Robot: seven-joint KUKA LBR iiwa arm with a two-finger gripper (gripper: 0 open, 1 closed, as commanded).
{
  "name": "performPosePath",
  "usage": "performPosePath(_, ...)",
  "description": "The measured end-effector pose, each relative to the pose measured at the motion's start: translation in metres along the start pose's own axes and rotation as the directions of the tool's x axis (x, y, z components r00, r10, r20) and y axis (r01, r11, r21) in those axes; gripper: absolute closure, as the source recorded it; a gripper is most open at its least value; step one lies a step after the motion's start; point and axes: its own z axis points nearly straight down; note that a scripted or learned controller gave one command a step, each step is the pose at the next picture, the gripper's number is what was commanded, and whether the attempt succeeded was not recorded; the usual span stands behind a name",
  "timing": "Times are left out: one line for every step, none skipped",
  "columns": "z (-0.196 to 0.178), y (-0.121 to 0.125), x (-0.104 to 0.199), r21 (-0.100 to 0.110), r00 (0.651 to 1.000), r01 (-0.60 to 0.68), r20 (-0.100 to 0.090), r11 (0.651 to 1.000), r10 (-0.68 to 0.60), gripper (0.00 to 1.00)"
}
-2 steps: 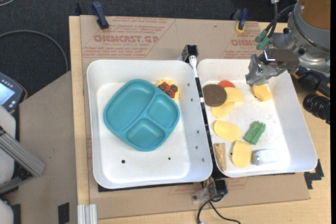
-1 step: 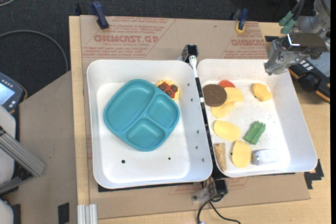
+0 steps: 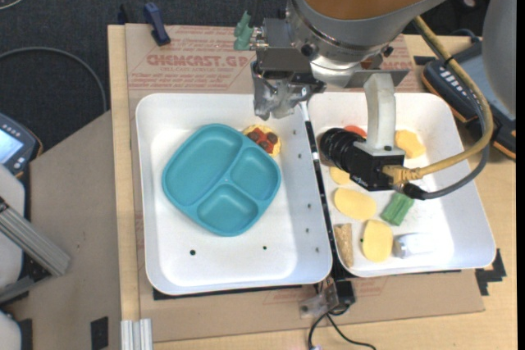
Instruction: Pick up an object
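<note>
Tray (image 3: 220, 191): teal, three compartments, flat in the left bin (image 3: 164, 258).
Toy (image 3: 263, 139): small, yellow with red and dark patches (a snack or burger shape), touching the tray's far right rim.
Gripper (image 3: 275, 106): just past the tray's far right corner, over the toy; whether it is spread or pinched, cannot tell.
Right bin (image 3: 472, 246): beyond the tray's right side, yellow pieces, a green block.

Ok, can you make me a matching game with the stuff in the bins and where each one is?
Things:
1. teal divided plate
2. green block
3. small red and yellow toy
4. claw

Places:
A. right bin, beside the yellow pieces
B. above the left bin's top edge
C. middle of the left bin
D. left bin, touching the plate's top corner

Pairs: 1-C, 2-A, 3-D, 4-B
</note>
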Motion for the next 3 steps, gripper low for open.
performPosePath(-0.011,0.002,-0.009,-0.004,1.000,-0.016,0.002,1.000,0.016,1.00)
performPosePath(0.162,-0.002,-0.073,0.022,1.000,-0.026,0.012,0.999,0.026,1.00)
performPosePath(0.225,0.028,-0.105,0.011,1.000,-0.024,0.007,1.000,0.024,1.00)
